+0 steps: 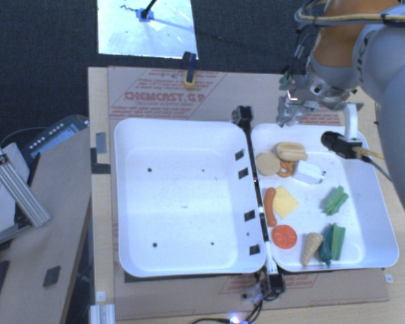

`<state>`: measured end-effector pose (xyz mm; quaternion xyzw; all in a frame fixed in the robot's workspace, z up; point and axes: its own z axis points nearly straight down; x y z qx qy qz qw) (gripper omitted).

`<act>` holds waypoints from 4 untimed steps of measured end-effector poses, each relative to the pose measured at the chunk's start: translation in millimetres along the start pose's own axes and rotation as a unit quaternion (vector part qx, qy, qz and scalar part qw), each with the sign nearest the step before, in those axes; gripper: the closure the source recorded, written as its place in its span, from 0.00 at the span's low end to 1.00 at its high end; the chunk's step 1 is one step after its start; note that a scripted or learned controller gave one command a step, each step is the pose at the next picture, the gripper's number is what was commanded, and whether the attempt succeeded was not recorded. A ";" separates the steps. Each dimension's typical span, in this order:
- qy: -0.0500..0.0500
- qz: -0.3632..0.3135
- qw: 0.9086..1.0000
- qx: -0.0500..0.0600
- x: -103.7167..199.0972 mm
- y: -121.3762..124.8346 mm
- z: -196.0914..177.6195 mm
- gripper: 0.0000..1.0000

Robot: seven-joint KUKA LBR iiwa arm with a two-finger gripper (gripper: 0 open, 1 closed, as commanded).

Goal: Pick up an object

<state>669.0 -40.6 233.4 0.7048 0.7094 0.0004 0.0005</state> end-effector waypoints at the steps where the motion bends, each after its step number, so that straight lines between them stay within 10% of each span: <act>1: 0.001 -0.001 1.000 -0.001 57.0 0.3 -0.5 1.00; 3: 0.000 0.000 1.000 0.001 118.6 0.1 50.8 1.00; 4: 0.002 -0.002 1.000 -0.005 191.4 1.3 -41.4 1.00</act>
